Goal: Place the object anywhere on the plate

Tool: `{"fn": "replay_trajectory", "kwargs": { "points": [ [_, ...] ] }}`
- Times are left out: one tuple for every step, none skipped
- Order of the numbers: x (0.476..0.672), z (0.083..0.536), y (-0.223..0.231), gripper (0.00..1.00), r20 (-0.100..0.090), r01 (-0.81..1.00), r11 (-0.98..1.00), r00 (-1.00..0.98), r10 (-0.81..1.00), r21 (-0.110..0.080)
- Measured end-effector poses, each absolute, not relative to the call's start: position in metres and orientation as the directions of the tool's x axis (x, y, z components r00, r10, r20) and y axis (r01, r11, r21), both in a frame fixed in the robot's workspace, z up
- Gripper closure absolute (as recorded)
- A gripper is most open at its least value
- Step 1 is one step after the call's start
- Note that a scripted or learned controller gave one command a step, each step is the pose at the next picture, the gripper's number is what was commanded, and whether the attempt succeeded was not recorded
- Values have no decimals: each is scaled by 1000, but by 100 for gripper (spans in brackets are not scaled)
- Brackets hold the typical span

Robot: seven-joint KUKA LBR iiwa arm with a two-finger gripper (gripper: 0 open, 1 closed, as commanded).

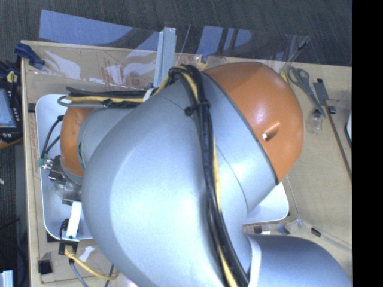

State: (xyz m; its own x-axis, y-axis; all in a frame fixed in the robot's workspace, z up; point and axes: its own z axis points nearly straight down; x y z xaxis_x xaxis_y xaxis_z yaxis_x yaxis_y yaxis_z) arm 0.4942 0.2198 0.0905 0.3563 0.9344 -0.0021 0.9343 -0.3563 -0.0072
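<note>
View from above, at a slant, over a pale bench [323, 172] with two shallow white bins.

Foreground: grey arm [161, 184], reaching in from the right and lying over most of both bins.

Large orange joint cap [263, 112] at the arm's upper right. Narrower orange band [70, 139] at far left, just above the wrist.

Black and yellow cables [206, 160] strapped along the top of the arm, from upper middle to lower edge.

Left bin [40, 118]: rim and a strip of white floor along the left side, beneath the wrist.

Right bin [276, 207]: one corner, just to the lower right of the arm.

Gripper [58, 175]: metal body over the left bin, close to its left wall. Released or clenched: cannot tell from this angle.

Object and plate: place not to be told, with the arm over most of both bins.

Scissors [298, 76] flat on the bench at upper right, outside the bins, beside a narrow dark tool [321, 94].

Blue clamp [27, 54] at the bench's upper left corner.

Clear sheet [119, 58] upright along the far edge of the bench.
</note>
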Motion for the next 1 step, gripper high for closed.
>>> {"fn": "replay_trajectory", "kwargs": {
  "points": [
    [480, 236, 219, 100, 1, 987, -160, 160, 987, -3]
  ]
}}
